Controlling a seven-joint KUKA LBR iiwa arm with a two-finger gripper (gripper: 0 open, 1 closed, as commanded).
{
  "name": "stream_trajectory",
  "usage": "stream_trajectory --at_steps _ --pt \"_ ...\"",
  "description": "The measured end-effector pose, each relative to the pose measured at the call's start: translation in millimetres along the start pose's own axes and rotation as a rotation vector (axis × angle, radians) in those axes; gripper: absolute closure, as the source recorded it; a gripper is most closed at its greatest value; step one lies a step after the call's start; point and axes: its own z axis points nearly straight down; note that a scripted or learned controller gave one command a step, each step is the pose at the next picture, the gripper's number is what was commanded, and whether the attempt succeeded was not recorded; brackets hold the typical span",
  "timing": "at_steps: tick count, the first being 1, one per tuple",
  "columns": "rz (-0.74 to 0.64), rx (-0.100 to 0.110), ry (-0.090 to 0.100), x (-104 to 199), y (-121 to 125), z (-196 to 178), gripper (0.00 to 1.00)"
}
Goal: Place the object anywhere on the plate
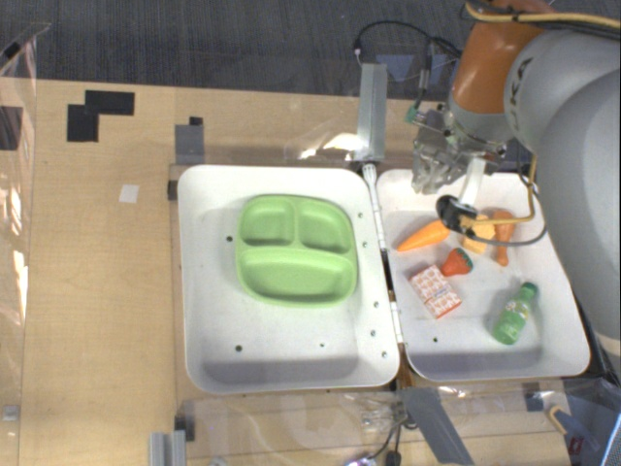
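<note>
A green divided plate (pixel 294 249) lies in the middle of the left bin (pixel 209 348). The right bin (pixel 543 357) holds an orange carrot (pixel 424 235), a small red fruit (pixel 457 261), a pink and white patterned packet (pixel 436 292), a green bottle (pixel 513 313) and another orange piece (pixel 501 229). My gripper (pixel 430 183) hangs over the far left corner of the right bin, just beyond the carrot's tip. I see nothing in it.
A black and yellow cable loop (pixel 458 212) hangs off the wrist, above the carrot and the orange piece. The grey arm (pixel 572 124) covers the right bin's far right side. A metal post (pixel 373 115) stands behind the gap between the bins.
</note>
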Motion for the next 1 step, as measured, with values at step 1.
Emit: stream_trajectory --at_steps 1 --pt "-0.247 0.001 0.004 94.0 -46.8 0.3 1.00"
